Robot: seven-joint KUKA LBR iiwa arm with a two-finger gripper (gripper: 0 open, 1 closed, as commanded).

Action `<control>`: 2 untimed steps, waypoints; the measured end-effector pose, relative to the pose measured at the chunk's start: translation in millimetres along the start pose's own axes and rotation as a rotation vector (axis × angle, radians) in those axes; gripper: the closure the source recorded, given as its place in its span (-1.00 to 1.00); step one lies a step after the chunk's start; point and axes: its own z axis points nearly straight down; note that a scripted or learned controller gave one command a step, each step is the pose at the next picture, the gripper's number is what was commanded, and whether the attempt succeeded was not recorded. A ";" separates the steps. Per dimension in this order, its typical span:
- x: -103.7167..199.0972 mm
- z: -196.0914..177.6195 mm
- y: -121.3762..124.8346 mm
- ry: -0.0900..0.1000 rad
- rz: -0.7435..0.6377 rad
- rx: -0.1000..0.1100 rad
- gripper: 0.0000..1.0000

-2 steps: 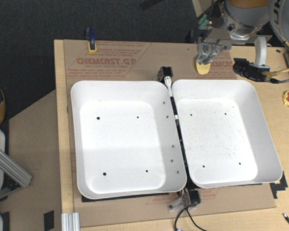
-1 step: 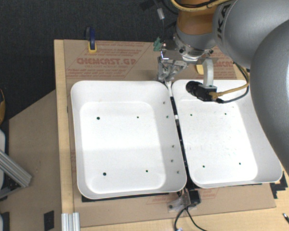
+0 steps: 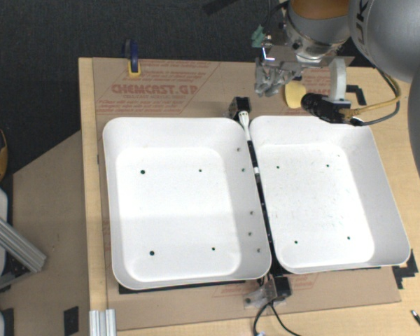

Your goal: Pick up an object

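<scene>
The end effector point(image 3: 269, 82) hangs above the desk's point(image 3: 189, 82) far edge, beyond the right bin point(image 3: 378, 187); whether its fingers are spread cannot be told. A pale yellow object point(image 3: 292, 94) sits just beside it, near a black cable point(image 3: 329, 108).

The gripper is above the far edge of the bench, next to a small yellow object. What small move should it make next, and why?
Probably lower the gripper slightly toward the yellow object, which lies on the board beyond the right bin. It is the nearest thing to pick, and the gripper seems beside it rather than around it.
</scene>
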 end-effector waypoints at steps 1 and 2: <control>125.4 19.1 -2.6 0.005 -0.013 0.007 1.00; 88.7 -31.7 -3.5 0.001 0.000 0.002 1.00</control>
